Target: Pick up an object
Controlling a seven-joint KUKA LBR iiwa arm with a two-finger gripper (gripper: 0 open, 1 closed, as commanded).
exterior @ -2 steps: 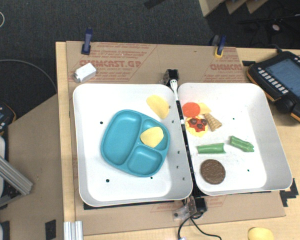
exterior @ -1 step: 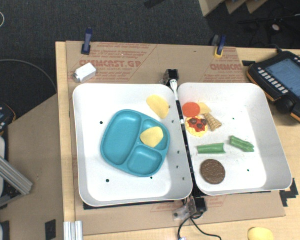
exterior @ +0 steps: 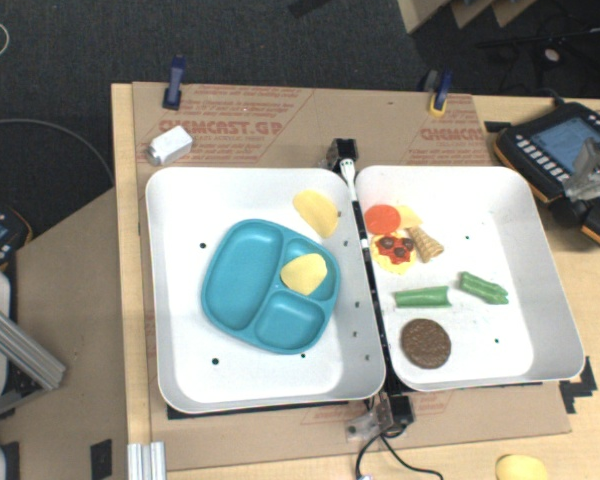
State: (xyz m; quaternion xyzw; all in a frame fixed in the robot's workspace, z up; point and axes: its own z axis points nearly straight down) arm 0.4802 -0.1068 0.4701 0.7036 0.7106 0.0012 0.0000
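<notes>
The task named no particular object, so my candidates were spread over both bins, and whether my fingers were open or closed I could not tell. The left bin (exterior: 180, 368) held a teal divided plate (exterior: 242, 288) with a pale yellow piece (exterior: 304, 273) resting in its upper right compartment. A second yellow piece (exterior: 317, 211) lay on the bin floor just beyond the plate's rim, near the wall shared with the other bin. The right bin (exterior: 540, 268) held a red disc (exterior: 382, 218), a yellow-and-red slice (exterior: 392, 251) and a small cone (exterior: 426, 243) bunched together at its left side, touching or nearly so. Two green pods (exterior: 421, 296) (exterior: 483, 288) lay near the middle, and a flat brown disc (exterior: 425, 342) sat alone below them. I judged the cluster the riskiest choice, since closing there could catch two things at once or push one aside. The brown disc looked too flat to get under and would likely slip out. The piece on the plate might slide against the smooth compartment, or I might strike the plate's rim and shift the whole plate. The yellow piece by the wall left little room on that side. The green pods, lying apart on bare floor, seemed the safest.
</notes>
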